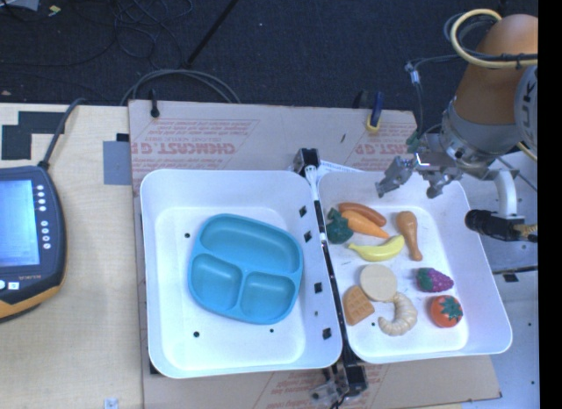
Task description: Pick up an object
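Note:
The right bin (492, 311) holds toy foods: a carrot (367, 226), a red-orange sausage (363, 213), broccoli (337, 226), a banana (378, 247), a chicken drumstick (408, 232), a round cracker (378, 282), a toast piece (357, 304), a shrimp (399, 315), grapes (434, 279) and a tomato (445, 310). My gripper (411, 181) hangs open above the bin's far rim, with nothing between its fingers. It is beyond the drumstick and sausage, apart from them.
The left bin (167, 223) holds a blue divided tray (246, 267). A pendant with a screen (26, 232) lies on the bench at far left. A black clamp strip (316, 258) joins the two bins. Cables run behind the bench.

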Robot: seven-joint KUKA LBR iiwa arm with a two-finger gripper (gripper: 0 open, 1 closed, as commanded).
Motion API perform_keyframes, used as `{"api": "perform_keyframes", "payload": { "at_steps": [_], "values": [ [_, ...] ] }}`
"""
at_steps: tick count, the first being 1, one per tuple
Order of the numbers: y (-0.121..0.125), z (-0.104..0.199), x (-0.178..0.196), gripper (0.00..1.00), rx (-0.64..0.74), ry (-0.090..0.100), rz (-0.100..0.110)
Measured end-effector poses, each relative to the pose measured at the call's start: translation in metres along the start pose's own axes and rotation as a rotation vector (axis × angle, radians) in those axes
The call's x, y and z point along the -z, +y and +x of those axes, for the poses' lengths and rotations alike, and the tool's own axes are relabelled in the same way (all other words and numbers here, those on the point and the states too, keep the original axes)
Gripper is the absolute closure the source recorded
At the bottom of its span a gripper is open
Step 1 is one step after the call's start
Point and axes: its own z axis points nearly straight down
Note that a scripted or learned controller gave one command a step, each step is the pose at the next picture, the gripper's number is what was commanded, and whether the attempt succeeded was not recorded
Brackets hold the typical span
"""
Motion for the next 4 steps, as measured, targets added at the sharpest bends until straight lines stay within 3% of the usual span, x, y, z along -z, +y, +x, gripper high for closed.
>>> {"api": "perform_keyframes", "payload": {
  "at_steps": [1,2,3,4],
  "values": [
    [0.0,0.0,0.01,1.0,0.001,0.001,0.001],
    [-0.036,0.094,-0.053,1.0,0.005,0.004,0.011],
    [-0.113,0.096,0.096,1.0,0.001,0.002,-0.005],
    [-0.138,0.116,0.117,1.0,0.002,0.001,0.001]
  ]
}}
